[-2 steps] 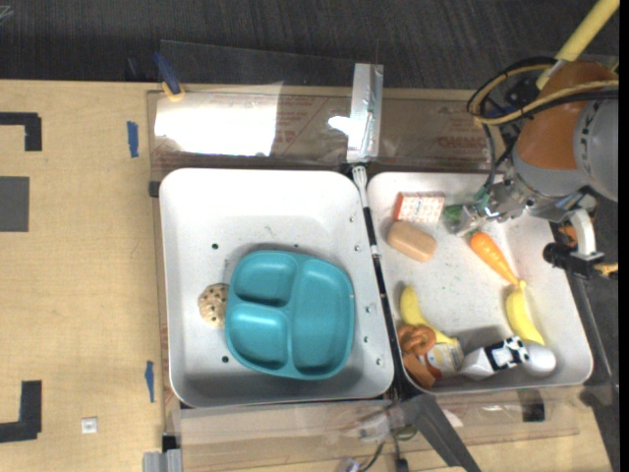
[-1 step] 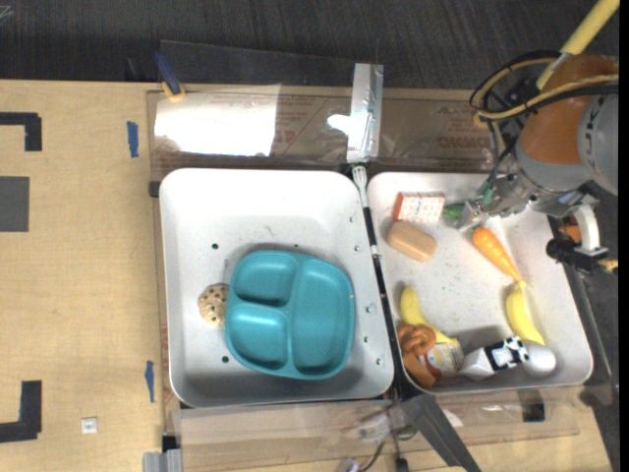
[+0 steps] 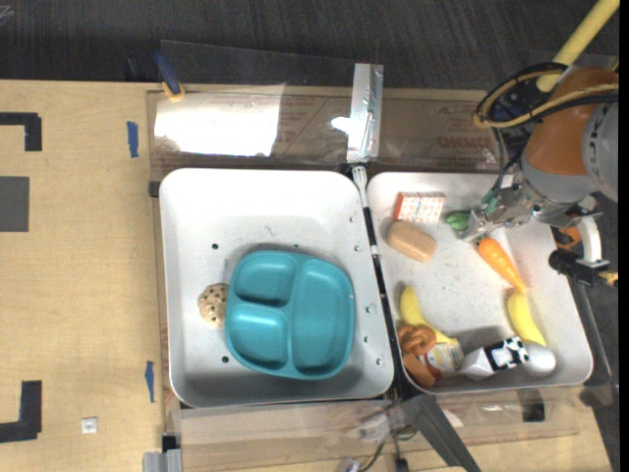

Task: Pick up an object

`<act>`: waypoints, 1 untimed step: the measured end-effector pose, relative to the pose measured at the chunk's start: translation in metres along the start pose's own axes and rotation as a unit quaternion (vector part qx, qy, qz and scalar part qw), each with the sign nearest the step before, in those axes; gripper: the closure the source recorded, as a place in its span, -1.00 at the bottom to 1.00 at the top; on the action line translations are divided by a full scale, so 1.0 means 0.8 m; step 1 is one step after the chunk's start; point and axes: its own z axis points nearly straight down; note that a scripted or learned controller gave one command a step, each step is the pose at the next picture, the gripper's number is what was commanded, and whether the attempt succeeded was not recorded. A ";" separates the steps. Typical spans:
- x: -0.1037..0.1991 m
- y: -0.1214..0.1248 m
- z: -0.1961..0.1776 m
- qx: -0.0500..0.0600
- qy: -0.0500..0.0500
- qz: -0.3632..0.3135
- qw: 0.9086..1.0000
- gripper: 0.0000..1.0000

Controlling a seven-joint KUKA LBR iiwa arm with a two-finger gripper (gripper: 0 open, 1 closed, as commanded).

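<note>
My gripper (image 3: 488, 214) is low over the far part of the right bin (image 3: 575, 308), under the grey wrist with its orange band. Just left of it lies a small green piece (image 3: 457, 221), touching or nearly touching the gripper. An orange carrot (image 3: 499, 260) lies right below the gripper, slanting toward the near right. A red-and-white box (image 3: 419, 207) and a tan bread-like piece (image 3: 412, 242) sit to the left of the gripper. Nearer the front are two yellow bananas (image 3: 412, 309) (image 3: 524, 319), a brown pretzel (image 3: 419, 344), a small bottle (image 3: 445, 356) and a black-and-white toy (image 3: 511, 357).
The left bin (image 3: 187, 214) holds a teal divided plate (image 3: 291, 312) and a speckled cookie (image 3: 211, 304) at the plate's left edge. A divider wall (image 3: 371, 254) separates the bins. Clear plastic sheeting (image 3: 256, 116) and a metal bracket (image 3: 366, 111) stand behind them. Cables loop near the arm at the upper right.
</note>
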 end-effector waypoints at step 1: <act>0.149 0.033 -0.131 -0.006 0.000 0.017 1.000 1.00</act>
